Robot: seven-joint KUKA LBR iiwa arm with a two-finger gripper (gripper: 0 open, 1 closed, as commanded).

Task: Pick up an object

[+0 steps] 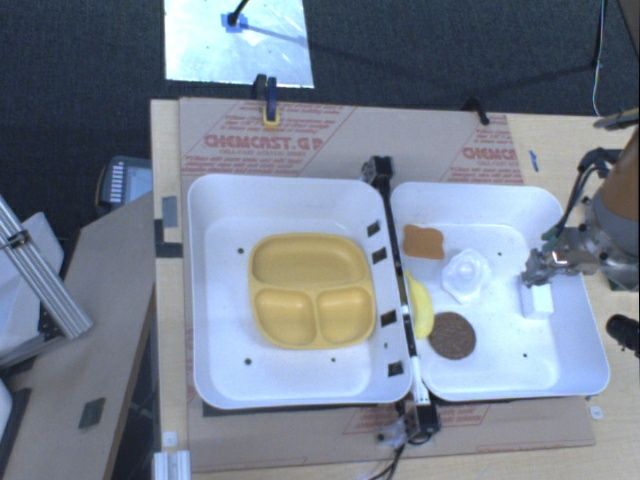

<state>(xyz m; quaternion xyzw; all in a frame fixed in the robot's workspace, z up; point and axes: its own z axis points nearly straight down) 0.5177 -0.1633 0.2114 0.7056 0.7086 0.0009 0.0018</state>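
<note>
Objects, right bin (575, 368): banana (421, 308) against divider; toast (423, 242) at rear; cookie (452, 335) in front; white cup (465, 275) mid-bin. Left bin (215, 368): yellow tray (306, 290). Gripper (537, 286) over right bin's right side, apart from all items; finger spread not discernible, nothing seen held. Risk: closing on bare floor, missed grasp.

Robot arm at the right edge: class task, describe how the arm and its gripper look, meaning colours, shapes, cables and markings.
The arm is a rounded grey body with a metallic sheen. The gripper is a small metal block with a white piece at its tip, over the right white bin. A dark cable curves beside the arm, and a thin pale one hangs above. Any markings are too small to read.
</note>
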